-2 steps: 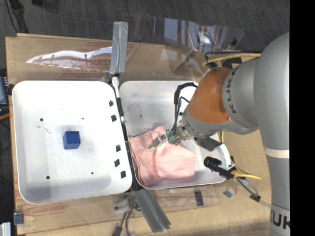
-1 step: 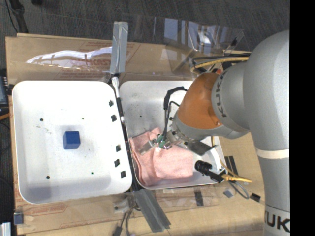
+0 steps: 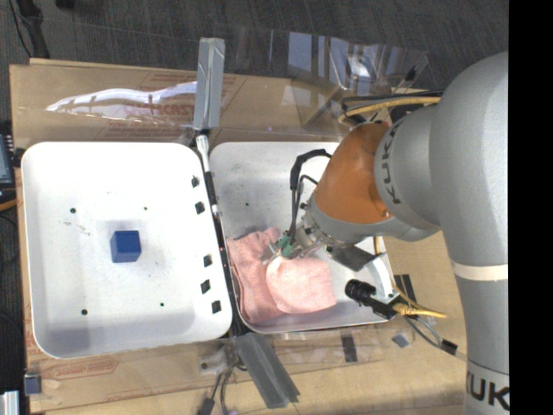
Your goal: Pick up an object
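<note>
I see the surface (image 3: 104,89) covered in cardboard, carrying two white bins. The left bin (image 3: 52,232) holds a blue cube (image 3: 126,245). In the right bin (image 3: 251,167), the arm (image 3: 415,171) hangs low over a pink cloth (image 3: 289,279) at the near side. The gripper (image 3: 289,247) touches the cloth; whether it grips, I cannot tell. I judge the soft cloth may slip free on lifting.
</note>
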